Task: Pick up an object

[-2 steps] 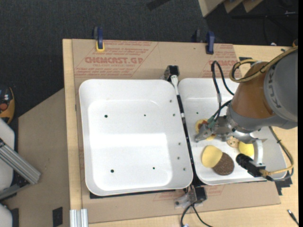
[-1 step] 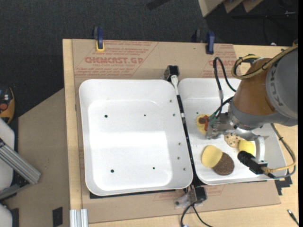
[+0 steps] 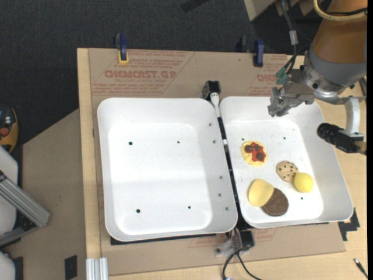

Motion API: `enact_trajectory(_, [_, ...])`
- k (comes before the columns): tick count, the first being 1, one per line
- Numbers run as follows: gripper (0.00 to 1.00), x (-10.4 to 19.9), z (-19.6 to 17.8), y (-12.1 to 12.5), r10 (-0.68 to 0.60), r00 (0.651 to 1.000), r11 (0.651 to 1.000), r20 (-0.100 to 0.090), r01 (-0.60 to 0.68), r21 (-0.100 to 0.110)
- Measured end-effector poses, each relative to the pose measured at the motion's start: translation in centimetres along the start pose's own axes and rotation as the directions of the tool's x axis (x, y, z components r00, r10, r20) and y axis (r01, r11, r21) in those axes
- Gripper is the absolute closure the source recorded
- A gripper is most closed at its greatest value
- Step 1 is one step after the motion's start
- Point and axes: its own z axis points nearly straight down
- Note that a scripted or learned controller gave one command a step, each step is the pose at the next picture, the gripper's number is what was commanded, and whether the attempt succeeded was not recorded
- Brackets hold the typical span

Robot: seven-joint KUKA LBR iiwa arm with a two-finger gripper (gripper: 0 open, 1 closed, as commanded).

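The right bin (image 3: 326,156) holds several small food-like items: a yellow round with red topping (image 3: 254,152), a speckled cookie (image 3: 286,170), a yellow lemon-like piece (image 3: 303,182), a larger yellow lump (image 3: 260,192) and a dark brown cookie (image 3: 275,203). My gripper (image 3: 280,107) hangs over the far part of the right bin, above and apart from all of them. Nothing shows between its fingers.
The left bin (image 3: 111,156) lies beside the right one, with a black divider strip (image 3: 222,142) between them. Both rest on a cardboard sheet (image 3: 145,72) held by blue clamps (image 3: 122,41). A black cylinder (image 3: 336,135) juts from the arm over the right rim.
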Motion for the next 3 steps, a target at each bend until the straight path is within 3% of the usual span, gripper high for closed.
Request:
enact_trajectory(1, [1.0,8.7,7.9,5.0,-0.002,1.0,1.0,-0.003,0.002,0.02])
enact_trajectory(2, [1.0,10.4,-17.2,7.9,0.003,1.0,1.0,-0.002,-0.003,-0.001])
enact_trajectory(3, [1.0,10.3,-7.1,4.4,0.008,1.0,0.999,-0.001,-0.008,0.031])
